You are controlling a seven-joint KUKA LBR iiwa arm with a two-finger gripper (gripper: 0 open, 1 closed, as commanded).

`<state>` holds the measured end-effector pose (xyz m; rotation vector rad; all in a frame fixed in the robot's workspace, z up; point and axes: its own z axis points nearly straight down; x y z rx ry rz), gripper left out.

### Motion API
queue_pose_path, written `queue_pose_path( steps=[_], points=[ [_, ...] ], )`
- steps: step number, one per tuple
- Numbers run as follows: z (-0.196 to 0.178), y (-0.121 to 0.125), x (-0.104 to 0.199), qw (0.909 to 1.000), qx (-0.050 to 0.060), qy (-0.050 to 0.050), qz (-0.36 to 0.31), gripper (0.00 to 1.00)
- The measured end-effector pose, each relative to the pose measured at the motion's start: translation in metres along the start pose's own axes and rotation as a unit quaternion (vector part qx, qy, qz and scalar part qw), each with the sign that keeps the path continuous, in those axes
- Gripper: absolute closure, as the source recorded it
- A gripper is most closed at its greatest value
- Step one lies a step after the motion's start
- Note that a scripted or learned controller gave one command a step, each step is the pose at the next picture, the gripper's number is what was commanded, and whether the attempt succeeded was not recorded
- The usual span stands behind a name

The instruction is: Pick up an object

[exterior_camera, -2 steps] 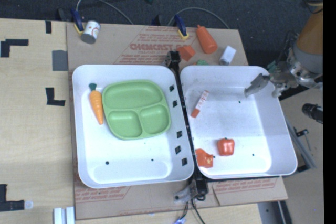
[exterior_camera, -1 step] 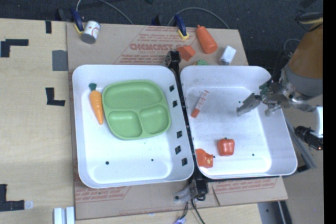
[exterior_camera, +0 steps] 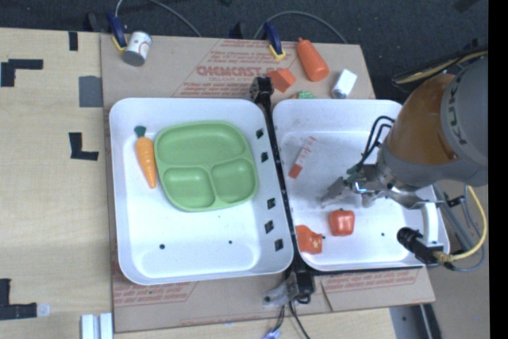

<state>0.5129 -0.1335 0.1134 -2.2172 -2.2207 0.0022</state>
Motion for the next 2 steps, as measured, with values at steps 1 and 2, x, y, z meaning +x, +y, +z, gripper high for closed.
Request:
queue_pose_path(
  steps=[1,2],
  points=[
    [0.027,-0.027,0.01,1.0,-0.005,-0.002,0.0,0.0],
    [0.017,-0.027,0.01,1.0,-0.005,-0.002,0.0,1.0]
  ],
)
